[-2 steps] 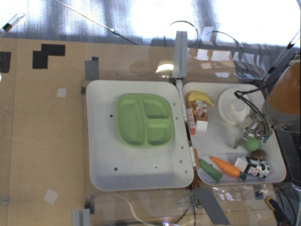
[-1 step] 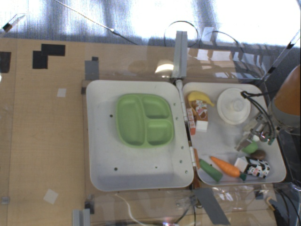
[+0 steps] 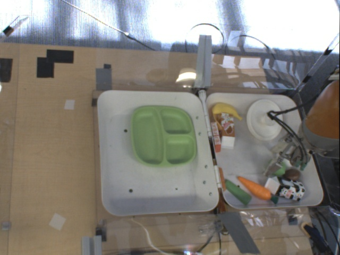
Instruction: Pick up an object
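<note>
In the right bin (image 3: 249, 158), an orange carrot (image 3: 254, 187) lies near the front wall, with a green piece (image 3: 238, 192) just left of it and a black-and-white cow toy (image 3: 291, 190) to its right. The gripper (image 3: 281, 163) hangs low just above the cow toy, and I cannot tell whether it is released or clenched. Farther back sit a banana (image 3: 225, 110), a small carton (image 3: 225, 129) and a white round dish (image 3: 264, 119); a green divided plate (image 3: 163, 135) rests in the left bin (image 3: 117, 185).
</note>
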`<state>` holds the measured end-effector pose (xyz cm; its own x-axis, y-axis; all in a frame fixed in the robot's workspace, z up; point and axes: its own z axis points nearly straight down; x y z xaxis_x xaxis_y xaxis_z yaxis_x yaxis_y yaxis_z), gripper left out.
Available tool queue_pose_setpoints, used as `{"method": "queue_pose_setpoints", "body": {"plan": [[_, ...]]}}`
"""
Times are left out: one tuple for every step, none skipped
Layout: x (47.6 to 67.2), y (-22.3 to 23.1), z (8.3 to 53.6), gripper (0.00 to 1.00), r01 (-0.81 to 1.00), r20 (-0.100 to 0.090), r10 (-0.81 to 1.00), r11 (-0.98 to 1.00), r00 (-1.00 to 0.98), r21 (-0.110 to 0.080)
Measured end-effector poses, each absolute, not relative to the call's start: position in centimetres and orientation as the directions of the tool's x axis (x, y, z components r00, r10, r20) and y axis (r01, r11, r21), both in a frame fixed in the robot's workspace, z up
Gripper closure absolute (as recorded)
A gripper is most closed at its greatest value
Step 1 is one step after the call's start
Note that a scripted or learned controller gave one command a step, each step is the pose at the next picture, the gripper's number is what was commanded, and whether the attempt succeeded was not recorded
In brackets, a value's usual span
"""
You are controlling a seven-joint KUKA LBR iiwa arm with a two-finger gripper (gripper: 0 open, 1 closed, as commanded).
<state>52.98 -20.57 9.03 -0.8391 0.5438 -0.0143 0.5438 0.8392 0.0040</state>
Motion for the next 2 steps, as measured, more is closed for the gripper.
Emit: {"method": "queue_pose_setpoints", "body": {"plan": [[53.5,-20.6,10.5,1.00,0.540,-0.033,0.540,0.842,-0.841,0.008],[56.1,-15.8,25.6,1.00,0.513,-0.024,0.513,0.858,-0.858,0.009]]}}
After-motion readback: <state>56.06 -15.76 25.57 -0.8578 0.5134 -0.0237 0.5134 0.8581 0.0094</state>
